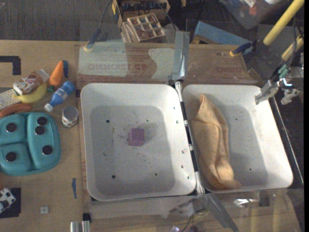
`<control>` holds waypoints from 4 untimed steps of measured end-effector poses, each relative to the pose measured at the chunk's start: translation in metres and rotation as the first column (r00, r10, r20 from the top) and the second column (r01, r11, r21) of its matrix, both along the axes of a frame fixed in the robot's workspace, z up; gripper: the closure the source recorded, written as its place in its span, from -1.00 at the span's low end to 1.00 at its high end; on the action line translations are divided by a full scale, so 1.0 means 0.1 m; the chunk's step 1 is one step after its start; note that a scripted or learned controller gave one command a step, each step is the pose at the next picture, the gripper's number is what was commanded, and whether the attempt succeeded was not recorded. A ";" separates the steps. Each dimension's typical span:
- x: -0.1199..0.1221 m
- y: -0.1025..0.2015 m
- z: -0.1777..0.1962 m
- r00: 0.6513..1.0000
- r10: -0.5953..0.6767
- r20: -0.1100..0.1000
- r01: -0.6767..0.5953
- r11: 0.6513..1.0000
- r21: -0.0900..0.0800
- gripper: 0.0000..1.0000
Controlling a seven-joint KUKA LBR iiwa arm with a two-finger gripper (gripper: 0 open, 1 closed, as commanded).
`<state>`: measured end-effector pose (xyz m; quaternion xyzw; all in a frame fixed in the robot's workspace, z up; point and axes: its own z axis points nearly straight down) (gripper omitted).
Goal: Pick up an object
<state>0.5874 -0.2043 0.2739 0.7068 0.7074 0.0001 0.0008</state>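
A small purple block (136, 137) lies flat near the middle of the left bin (96, 105). A tan cloth (213, 140) is crumpled lengthwise along the left side of the right bin (270, 149), running from its far end to its near end. My gripper (273, 88) shows as a small metal part at the right edge, over the far right corner of the right bin. It is well apart from both the cloth and the block, with nothing seen in it.
Left of the bins sit a teal compartment tray (28, 141), a small can (70, 116), a blue bottle (60, 95), a banana (32, 96) and a carrot (57, 73). A cardboard box of blocks (143, 27) and clutter stand behind the bins.
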 end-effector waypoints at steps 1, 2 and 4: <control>-0.02 0.73 -1.69 0.958 0.287 0.000 -0.287 0.958 0.000 -1.00; -0.46 0.85 -1.81 0.954 0.301 0.017 -0.301 0.954 -0.007 -1.00; -0.34 1.13 -0.47 0.911 0.413 0.001 -0.413 0.911 -0.001 1.00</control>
